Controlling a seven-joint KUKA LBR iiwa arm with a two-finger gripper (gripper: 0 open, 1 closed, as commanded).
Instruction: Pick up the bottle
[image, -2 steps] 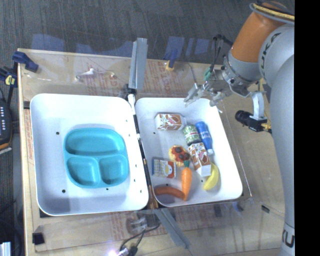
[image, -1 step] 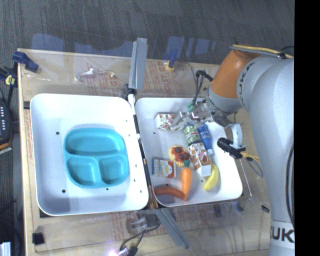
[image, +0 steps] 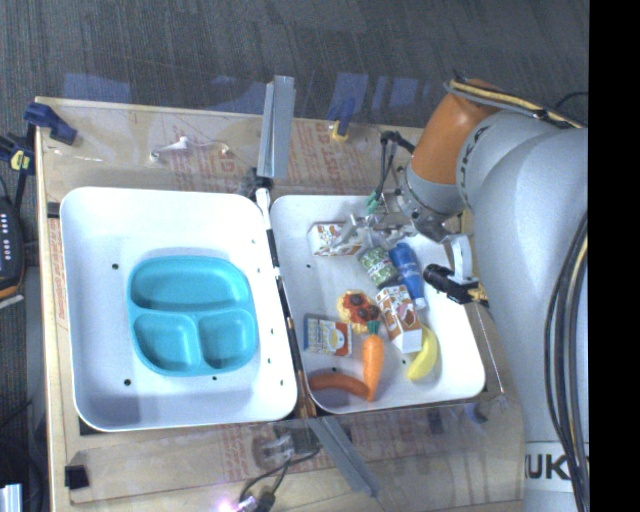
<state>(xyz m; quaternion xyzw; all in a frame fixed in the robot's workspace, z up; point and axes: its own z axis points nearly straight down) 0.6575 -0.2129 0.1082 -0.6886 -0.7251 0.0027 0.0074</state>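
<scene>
Blue bottle (image: 407, 272) lying on its side in the right bin (image: 290, 215), toward the far right, long axis running from far-left to near-right. Crowded on every side: a green-patterned packet (image: 378, 266) just to its left, a small carton (image: 401, 312) at its near end, a crumpled wrapper (image: 337, 238) farther left, a banana (image: 424, 357) nearer along the right wall. Beyond those, a carrot (image: 371, 365), a sausage (image: 338, 383) and a second small carton (image: 327, 336) at the near left of the same bin.

Probably a light plastic toy: stiff enough not to crush, but smooth and round, so apt to roll or squirt out under an off-centre pinch. Best taken across the middle of the body, squeezing square to the long axis, with room needed between bottle and green packet for one finger. Little risk of breakage; more risk of nudging neighbours or catching the packet along with it.

Arm (image: 520, 190) reaching in from the right, orange band over the far right corner of the bin, wrist bent down toward the far end of the bottle. Tool (image: 385, 212) low among clutter and cabling just beyond the bottle; whether wide or narrow, cannot tell, and nothing visibly held.

Left bin (image: 80, 300) holding a blue divided tray (image: 192, 315); both bins resting on the counter (image: 150, 150).
</scene>
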